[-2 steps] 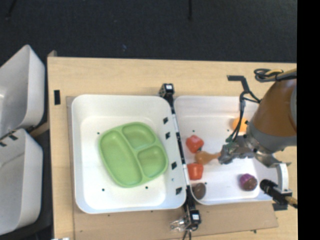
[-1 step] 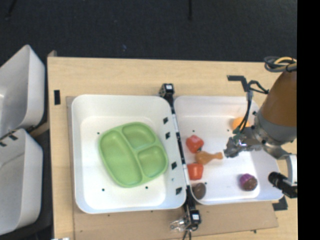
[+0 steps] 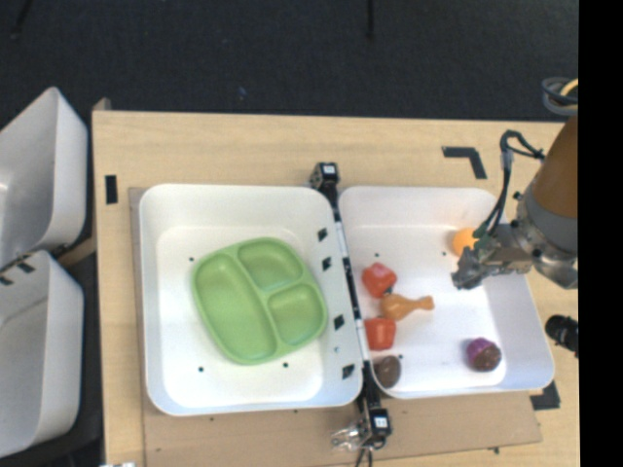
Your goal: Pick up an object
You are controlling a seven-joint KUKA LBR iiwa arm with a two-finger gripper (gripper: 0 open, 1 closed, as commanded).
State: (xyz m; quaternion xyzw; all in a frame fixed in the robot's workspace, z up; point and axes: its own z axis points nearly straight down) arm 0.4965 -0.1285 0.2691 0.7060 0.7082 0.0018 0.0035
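The right bin [image 3: 419, 207] holds several small toy foods: a red piece [image 3: 379, 279], an orange-brown drumstick-like piece [image 3: 404, 306], a red block [image 3: 380, 334], a brown lump [image 3: 387, 370], a purple piece [image 3: 482, 354] and an orange-yellow piece [image 3: 464, 238]. My gripper [image 3: 465, 272] hangs over the right part of this bin, just below the orange-yellow piece and right of the drumstick. Nothing shows between its fingers.
The left bin [image 3: 165, 261] carries a green divided plate [image 3: 258, 300]. A black-clipped divider [image 3: 340, 280] runs between the bins. White containers [image 3: 34, 173] stand off the bench at the left. Cables [image 3: 511, 178] trail from the arm at the right.
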